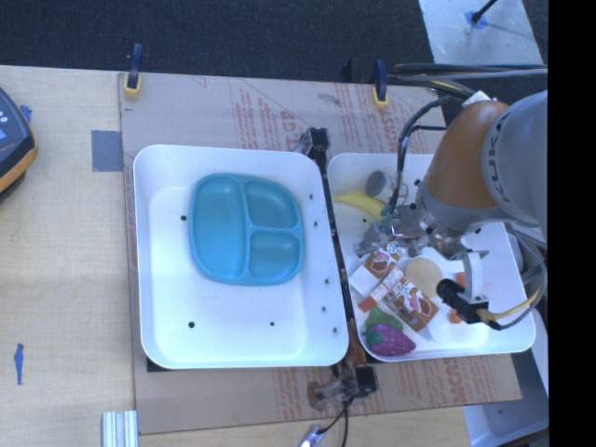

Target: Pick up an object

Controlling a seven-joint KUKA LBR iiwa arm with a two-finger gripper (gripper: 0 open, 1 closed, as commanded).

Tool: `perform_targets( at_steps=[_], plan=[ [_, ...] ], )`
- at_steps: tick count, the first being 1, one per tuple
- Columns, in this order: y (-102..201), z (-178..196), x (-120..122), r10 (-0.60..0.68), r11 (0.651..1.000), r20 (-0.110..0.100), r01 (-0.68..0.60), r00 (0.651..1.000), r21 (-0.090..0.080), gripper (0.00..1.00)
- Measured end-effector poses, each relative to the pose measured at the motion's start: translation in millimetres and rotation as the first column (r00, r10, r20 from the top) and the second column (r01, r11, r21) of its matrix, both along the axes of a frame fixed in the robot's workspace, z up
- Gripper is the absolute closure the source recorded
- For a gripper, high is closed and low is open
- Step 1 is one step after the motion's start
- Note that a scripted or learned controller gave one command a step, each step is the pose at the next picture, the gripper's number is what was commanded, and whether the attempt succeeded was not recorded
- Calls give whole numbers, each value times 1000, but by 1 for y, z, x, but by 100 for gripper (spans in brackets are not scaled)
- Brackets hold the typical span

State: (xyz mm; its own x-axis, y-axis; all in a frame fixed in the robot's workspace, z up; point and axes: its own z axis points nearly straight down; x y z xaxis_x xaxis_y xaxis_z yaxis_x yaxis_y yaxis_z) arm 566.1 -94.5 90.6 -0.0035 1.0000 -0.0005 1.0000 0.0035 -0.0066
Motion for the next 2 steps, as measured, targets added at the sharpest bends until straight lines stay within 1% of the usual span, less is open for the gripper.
perform_targets(
  at_steps=[1,2],
  plan=[
    [-1,9,0,1,1000,-3,-1,1000,-1,100],
    [-1,9,0,2,1000,-3,-2,1000,-1,0]
  ],
)
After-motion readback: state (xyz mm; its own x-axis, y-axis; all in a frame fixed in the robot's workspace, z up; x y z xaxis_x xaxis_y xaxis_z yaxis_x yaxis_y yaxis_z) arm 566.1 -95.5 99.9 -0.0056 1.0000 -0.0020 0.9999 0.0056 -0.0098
